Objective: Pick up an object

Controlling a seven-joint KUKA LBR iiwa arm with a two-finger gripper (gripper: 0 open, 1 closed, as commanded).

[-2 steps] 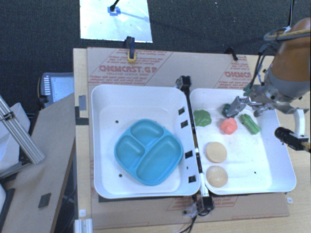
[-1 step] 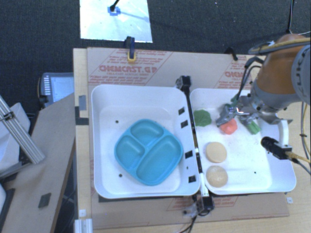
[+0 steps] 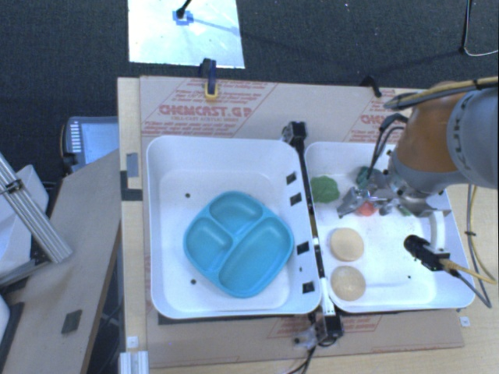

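Gripper (image 3: 366, 201) is low in the right bin (image 3: 390, 298); can't tell its state. Green lump (image 3: 325, 188) just at its 9 o'clock. 2 tan round things (image 3: 347, 244) (image 3: 348, 283) at its 6-7 o'clock. Blue plate w/ 3 parts (image 3: 238, 242) sits in left bin (image 3: 168, 209).

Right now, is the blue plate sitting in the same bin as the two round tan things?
No. The blue plate lies in the left bin; the two round tan things lie in the right bin.
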